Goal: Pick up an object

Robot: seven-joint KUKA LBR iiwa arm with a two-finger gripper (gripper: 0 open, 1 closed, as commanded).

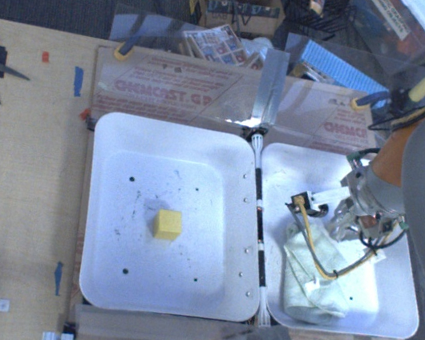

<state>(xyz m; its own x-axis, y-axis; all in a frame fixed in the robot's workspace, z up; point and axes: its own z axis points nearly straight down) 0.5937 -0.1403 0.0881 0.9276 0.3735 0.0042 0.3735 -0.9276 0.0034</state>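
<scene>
2 shallow white bins side by side on the bench, split by a thin divider strip. 1 yellow block, 1 pale cloth, 1 arm w/ 1 gripper.

Left bin: holds 1 item, a small yellow cube-ish block, sitting flat near the bin's centre, a bit toward the near edge, well apart from all four walls. A few dark specks and scuff marks on the bin floor around it. Nothing touching the block.

Right bin: holds 1 crumpled whitish-green cloth or bag, bunched along the bin's left wall and running down toward the near-left corner. A yellow cable from the arm's wrist loops across the top of it.

Arm: grey KUKA w/ orange band, comes in over the right bin's right edge and far-right corner. Gripper is low inside the right bin, around the bin's centre-far part, just beside or on the upper end of the cloth. Wires and wrist hardware crowd it, so can't tell if the jaws are spread or pressed together, nor whether anything's between them.

Behind the bins' far edge: clear plastic sheet w/ red print, taped w/ silver tape.
</scene>
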